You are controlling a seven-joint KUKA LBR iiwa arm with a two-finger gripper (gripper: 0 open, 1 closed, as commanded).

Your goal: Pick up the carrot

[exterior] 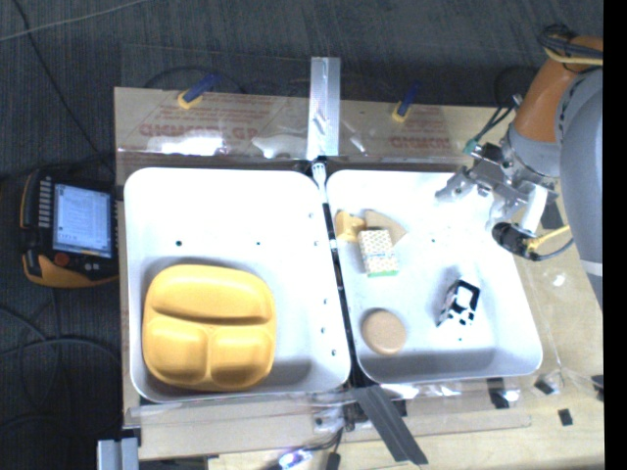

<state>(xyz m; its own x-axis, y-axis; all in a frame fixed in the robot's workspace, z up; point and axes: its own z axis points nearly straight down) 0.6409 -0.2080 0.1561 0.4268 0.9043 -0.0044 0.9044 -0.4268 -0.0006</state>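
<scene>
gripper [460, 182] over far edge of right bin [509, 360], its opening cannot be told; orange-tan piece [346, 225], perhaps the carrot, well apart

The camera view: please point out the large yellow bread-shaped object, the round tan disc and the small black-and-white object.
Large yellow bread-shaped object [209, 326], camera view, middle of its top.
Round tan disc [384, 331], camera view, centre of its face.
Small black-and-white object [458, 303], camera view, its middle.

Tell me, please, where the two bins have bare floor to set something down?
Left bin: the far half, beyond the yellow loaf, is bare. Right bin: a bare strip between the sponge and the gripper; its near-left part is crowded by the sponge, round tan disc and black-and-white piece.
</scene>
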